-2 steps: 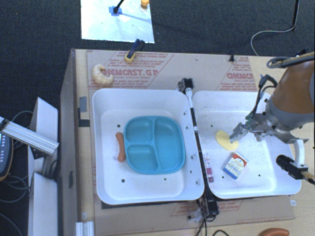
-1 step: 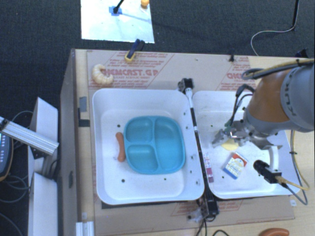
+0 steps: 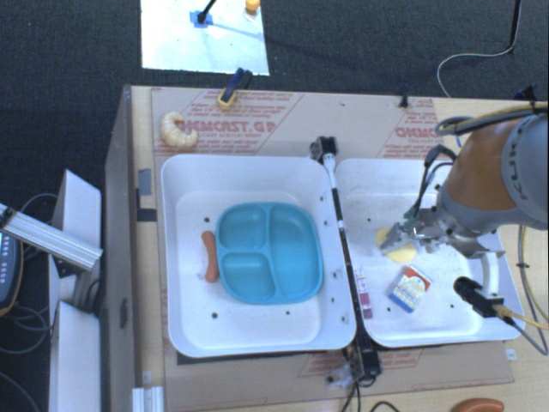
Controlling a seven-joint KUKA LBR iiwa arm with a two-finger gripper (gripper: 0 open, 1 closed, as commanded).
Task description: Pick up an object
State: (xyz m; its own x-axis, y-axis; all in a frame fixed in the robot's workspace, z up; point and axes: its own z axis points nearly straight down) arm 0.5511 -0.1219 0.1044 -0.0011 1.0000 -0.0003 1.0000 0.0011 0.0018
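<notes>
Camera view: we see the gripper [image 3: 403, 237] low in the right bin [image 3: 377, 324], its tips touching a yellow object [image 3: 400, 253]; how wide it stands we cannot tell. Just beyond its tip lies a small box [image 3: 409, 288].

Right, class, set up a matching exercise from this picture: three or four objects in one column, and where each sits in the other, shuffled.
Objects:
1. blue divided plate
2. sausage
3. small box
4. yellow piece

Places:
A. right bin, nearer the front edge
B. middle of the left bin
C. right bin, by the end effector
D. left bin, left of the plate

Pairs: 1-B, 2-D, 3-A, 4-C
</notes>
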